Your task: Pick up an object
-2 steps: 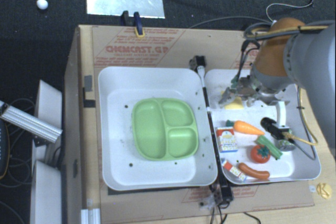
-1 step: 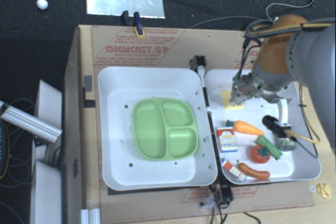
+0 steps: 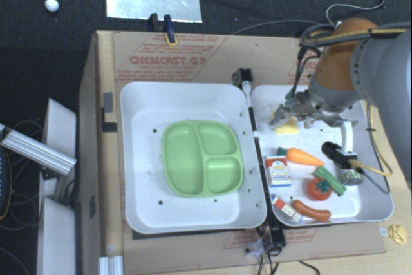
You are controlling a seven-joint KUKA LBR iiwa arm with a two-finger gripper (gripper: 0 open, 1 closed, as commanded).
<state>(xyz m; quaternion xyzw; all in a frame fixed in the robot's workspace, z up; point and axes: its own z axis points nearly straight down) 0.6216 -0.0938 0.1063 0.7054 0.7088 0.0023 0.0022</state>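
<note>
Hovering at the yellow piece (image 3: 288,129), the gripper (image 3: 285,114), its state impossible to tell, needed a centred descent, avoiding the nearby carrot (image 3: 302,156).

Green plate (image 3: 199,158) — orange carrot (image 3: 302,156), red tomato (image 3: 318,189), yellow wedge (image 3: 288,129).

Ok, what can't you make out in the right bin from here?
- Camera view: the arm hides the right bin's far right corner.
- Yellow piece: top edge under the pincer, contact unclear.
- Small carton: print too small to read.
- Packet by the near rim: partly under the sausage.
</note>
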